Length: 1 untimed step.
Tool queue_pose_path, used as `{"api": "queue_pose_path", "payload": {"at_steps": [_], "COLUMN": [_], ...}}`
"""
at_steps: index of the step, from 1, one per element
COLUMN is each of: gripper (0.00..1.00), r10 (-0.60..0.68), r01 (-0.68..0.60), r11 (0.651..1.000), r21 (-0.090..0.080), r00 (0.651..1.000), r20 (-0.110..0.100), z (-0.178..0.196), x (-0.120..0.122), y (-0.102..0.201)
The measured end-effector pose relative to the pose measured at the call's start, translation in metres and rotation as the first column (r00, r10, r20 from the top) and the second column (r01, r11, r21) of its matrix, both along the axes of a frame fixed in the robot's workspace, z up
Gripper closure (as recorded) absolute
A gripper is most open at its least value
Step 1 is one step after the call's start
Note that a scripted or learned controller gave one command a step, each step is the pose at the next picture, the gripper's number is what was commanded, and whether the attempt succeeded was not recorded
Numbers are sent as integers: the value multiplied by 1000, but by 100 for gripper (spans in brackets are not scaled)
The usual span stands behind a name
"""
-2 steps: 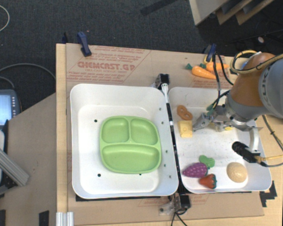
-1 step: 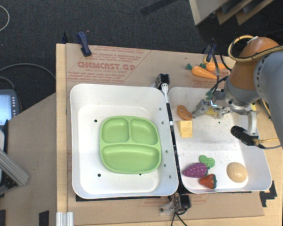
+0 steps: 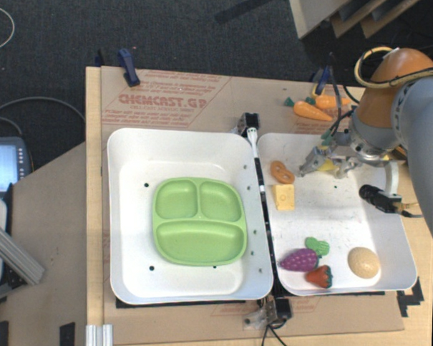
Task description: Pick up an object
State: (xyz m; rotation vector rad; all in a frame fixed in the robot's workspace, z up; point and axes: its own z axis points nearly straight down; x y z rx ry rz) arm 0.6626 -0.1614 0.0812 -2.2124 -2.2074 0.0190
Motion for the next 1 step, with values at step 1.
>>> {"api": "queue_pose_path", "payload": {"at_steps": [1], "gripper": [0], "r10": [-1], "r01": [1], "r11": [1000], "r21": [1], "r00": [1000], "r20": [1], "z": [0], "x": [-1], "y": [-12]}}
